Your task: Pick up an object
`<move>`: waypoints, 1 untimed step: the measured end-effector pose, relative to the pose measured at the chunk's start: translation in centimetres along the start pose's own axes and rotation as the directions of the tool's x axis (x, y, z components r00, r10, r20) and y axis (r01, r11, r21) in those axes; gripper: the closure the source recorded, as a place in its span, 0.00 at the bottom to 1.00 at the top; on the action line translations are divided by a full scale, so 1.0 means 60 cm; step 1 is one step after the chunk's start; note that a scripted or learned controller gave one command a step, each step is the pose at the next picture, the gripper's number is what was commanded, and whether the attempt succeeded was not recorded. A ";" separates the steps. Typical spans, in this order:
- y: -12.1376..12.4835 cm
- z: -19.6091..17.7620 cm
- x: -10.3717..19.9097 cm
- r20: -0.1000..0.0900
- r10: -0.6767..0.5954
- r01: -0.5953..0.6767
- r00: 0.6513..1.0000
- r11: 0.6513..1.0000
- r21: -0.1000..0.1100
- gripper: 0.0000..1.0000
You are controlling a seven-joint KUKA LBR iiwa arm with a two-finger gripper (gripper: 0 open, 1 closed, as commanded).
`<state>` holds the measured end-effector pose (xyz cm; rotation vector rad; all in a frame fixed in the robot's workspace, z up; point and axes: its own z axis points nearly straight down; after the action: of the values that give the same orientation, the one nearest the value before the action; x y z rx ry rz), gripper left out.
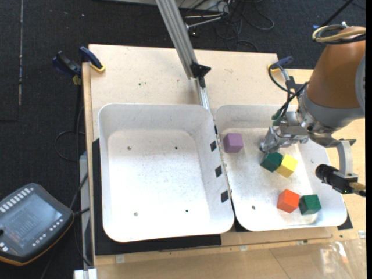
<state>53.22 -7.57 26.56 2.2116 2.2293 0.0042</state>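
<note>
Here the gripper [271,148] (grip state unclear) hangs just above the green block [271,162], right bin [256,217].

Bright, even overhead light. White bins [157,121] near overexposed, soft faint shadows under blocks [289,201]. Dark floor [40,16] grainy. Focus slightly soft throughout; arm [337,80] edge blurred.

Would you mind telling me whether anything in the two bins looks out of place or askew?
Nothing stands out. The purple block, green block, yellow block, orange block and second green block all lie inside the right bin.
</note>
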 end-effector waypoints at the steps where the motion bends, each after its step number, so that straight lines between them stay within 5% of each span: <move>1: 0.011 0.030 0.079 -0.001 0.001 -0.001 1.000 1.000 0.005 1.00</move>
<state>53.86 -2.80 24.78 2.2151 2.2317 -0.0011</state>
